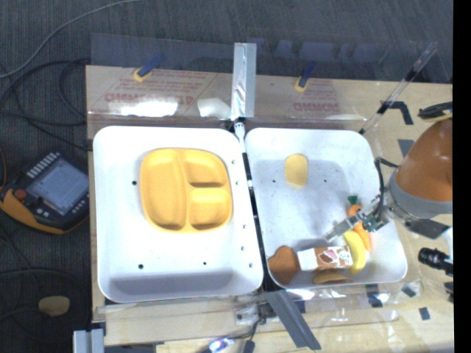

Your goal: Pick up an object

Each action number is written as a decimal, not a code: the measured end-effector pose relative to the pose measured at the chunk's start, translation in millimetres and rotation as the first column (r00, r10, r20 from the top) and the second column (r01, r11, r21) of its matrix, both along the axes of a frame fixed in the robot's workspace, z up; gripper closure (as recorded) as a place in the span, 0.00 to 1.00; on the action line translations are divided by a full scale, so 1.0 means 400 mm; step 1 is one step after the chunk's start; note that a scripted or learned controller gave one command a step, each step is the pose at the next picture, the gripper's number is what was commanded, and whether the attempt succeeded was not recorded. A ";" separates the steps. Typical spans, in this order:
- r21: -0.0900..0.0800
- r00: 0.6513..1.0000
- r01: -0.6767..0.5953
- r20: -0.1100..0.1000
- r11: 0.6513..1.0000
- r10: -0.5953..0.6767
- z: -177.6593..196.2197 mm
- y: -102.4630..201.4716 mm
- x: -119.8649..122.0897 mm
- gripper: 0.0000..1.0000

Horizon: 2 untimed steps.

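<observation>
On the far left, a handheld control pendant lies on the dark floor, well apart from the work. Next, on the counter, the left bin holds a yellow divided plate, which sits near the middle of it.

The right bin holds the things to pick. A small pale yellow piece lies alone in the upper part. Along the lower wall a brown rounded object touches a small carton with a red label, and a banana lies at the right end of the carton, partly on it.

The end effector is low in the right bin, just above the banana and the carton, with the orange band of the arm behind it at the right. Its tip is too small and too cluttered to read, so I cannot tell its state, and no object is visibly held.

I judge the step to be the descent on the banana cluster. The next move calls for a grip on one object only and then a straight lift. The close packing of the three objects and the near bin wall may disturb the grasp.
</observation>
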<state>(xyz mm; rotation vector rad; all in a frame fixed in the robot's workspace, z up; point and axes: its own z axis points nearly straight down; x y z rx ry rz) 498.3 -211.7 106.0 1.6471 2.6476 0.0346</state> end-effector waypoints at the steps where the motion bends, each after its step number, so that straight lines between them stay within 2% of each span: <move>1: -0.007 0.944 0.327 -0.033 0.945 -0.327 0.058 0.087 0.227 0.00; 2: -0.006 0.892 0.451 -0.022 0.893 -0.451 -0.042 0.218 0.404 0.00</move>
